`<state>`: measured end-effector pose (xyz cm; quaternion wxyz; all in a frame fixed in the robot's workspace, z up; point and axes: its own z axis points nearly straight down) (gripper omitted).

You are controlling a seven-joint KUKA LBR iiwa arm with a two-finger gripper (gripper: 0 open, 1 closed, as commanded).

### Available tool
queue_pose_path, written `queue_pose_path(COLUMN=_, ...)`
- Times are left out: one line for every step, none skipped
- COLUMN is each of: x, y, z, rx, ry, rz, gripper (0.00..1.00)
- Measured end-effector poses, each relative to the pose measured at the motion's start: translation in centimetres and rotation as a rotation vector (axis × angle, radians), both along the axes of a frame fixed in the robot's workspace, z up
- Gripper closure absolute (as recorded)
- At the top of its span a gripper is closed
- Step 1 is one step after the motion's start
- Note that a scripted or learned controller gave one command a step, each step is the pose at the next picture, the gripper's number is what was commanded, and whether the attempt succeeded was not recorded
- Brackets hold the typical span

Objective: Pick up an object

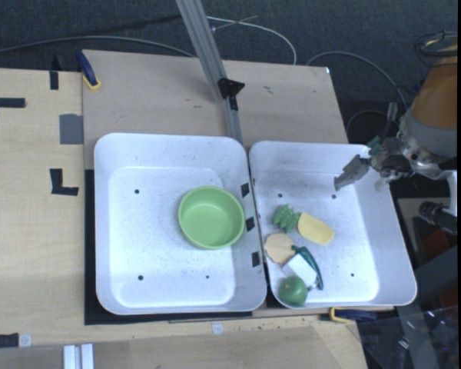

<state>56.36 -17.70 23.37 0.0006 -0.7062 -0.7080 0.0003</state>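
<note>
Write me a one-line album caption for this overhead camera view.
Robot arm's claw hovers over the right bin of small toys, with a green bowl in the left bin.

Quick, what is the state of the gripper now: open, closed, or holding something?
Gripper: above the right bin, near its upper right corner; open or closed cannot be told. Nothing is seen held.
</note>
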Motion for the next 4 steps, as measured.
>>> queue_pose_path(x=0.0, y=0.0, z=0.0, rx=0.000, ry=0.000, rz=0.000, gripper=0.00)
queue_pose_path(x=0.5, y=-0.7, z=-5.6, rx=0.000, ry=0.006, rz=-0.002, gripper=0.00)
queue_pose_path(x=0.7, y=-0.4, z=-11.9, rx=0.001, ry=0.007, rz=-0.001, gripper=0.00)
queue_pose_path(x=0.8, y=-0.3, z=-14.5, rx=-0.002, ry=-0.003, rz=-0.002, gripper=0.00)
